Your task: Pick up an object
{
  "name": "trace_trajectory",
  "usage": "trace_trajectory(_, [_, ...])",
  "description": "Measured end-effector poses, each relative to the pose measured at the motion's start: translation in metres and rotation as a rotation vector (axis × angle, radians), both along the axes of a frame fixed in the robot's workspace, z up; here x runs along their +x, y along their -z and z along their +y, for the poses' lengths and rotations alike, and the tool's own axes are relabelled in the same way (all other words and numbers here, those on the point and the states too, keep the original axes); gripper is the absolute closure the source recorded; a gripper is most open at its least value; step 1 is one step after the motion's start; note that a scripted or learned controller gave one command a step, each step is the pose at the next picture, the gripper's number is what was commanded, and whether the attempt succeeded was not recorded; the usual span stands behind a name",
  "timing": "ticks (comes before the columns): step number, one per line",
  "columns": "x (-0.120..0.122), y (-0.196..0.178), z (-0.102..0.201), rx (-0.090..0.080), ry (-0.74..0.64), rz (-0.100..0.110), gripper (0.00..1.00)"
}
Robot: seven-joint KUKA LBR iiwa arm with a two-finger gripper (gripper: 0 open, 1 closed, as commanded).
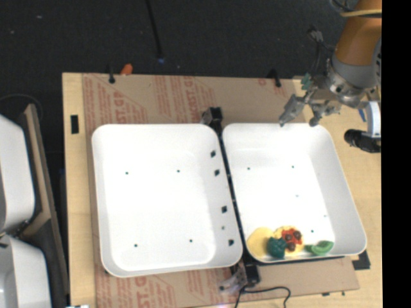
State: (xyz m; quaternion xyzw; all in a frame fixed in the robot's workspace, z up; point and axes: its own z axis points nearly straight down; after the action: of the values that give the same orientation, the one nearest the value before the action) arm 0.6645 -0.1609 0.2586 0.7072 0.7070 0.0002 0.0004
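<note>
Where the view is nearest, at about 6 o'clock, a black cable curls on the front edge of the tabletop, which is pale wood with a brown cardboard sheet printed in red under the two bins. Just above it, in the near corner of the right bin at about 5 o'clock, lies a small heap of objects: a pale yellow piece, a teal object touching it, a red and yellow toy beside that, and a green object against the bin's near wall. The left bin sits beside the right one, and black clips run along the seam between them. At 9 o'clock, off the tabletop, white containers stand at the left edge. Farther back, at about 2 o'clock, the gripper hangs over the far rim of the right bin, its two fingers spread apart with nothing between them. The heap of objects is well apart from it, at the opposite end of the same bin, toward 6 o'clock from the gripper. Behind the tabletop, at 12 o'clock, the floor is dark, and a thin dark rod crosses it.
</note>
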Motion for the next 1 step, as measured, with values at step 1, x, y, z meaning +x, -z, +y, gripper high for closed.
trace_trajectory(1, [-0.068,0.0841,-0.0188,0.002,0.003,0.008,0.0])
